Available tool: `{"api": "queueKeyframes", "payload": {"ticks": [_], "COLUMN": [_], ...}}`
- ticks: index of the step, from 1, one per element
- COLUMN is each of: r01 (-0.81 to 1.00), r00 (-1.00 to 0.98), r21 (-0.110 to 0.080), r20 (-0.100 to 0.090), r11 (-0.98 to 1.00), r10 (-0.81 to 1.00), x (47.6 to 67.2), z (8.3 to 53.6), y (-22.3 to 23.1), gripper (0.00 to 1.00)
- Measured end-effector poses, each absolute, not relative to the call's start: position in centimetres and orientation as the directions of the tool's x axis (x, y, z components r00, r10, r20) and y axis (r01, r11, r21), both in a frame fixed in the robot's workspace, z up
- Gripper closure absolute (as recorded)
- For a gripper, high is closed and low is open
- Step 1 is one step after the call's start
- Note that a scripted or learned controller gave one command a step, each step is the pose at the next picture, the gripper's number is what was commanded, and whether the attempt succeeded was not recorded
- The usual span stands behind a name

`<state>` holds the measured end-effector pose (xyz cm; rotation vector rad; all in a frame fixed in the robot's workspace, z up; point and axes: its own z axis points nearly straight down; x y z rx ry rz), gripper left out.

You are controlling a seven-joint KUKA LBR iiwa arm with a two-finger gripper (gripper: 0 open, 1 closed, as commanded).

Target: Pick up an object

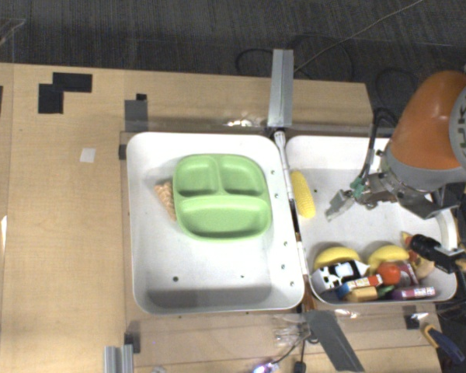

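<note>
Gripper (343,200) is hanging open and empty over the right bin (326,158), reaching leftward toward the corn cob (301,193).

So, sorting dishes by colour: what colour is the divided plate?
Light green; the divided plate shows best in the camera view.

The arm (443,130) runs off the right edge, its bulk covering the right bin's (326,158) far corner. A tan thing (165,199) peeks from under the green tray (220,195) — mostly hidden. The jumble (373,274) along the near wall overlaps itself — small pieces too tiny to name.
</note>
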<state>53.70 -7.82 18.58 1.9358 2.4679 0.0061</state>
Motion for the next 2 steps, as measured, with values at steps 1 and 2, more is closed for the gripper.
{"api": "queueKeyframes", "payload": {"ticks": [1,2], "r01": [0.965,0.997], "r00": [-0.261,-0.077], "r21": [0.015,0.011], "r20": [-0.007,-0.003], "r11": [0.261,0.077], "r10": [0.965,0.997], "x": [53.0,63.7], "z": [9.2,8.9], "y": [-13.6,-15.6], "gripper": [0.0,0.0]}}
